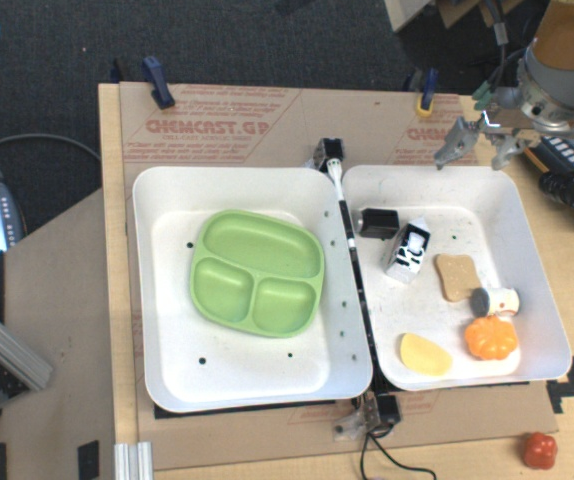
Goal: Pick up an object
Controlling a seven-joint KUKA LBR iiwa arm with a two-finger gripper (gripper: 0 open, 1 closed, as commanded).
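Gripper up at far rim of right bin, fingers splayed apart, nothing between them. Poised above the rim rather than over any object — probably parked clear so the overhead camera gets an unobstructed look at the contents.

Candidates all in right bin: black block near the divider, black-and-white box just beside it and tilted, tan slab mid-bin, small grey-and-cream piece touching or nearly touching orange pumpkin-shaped toy, yellow piece near the front wall. Loosely scattered (presumably dropped in, not arranged).

Left bin: green divided tray lying flat, centred.

Red object out on bench, beyond the bins.

Pick not yet begun. Isolated tan slab or yellow piece likely the easier targets; pumpkin crowded by its neighbour.
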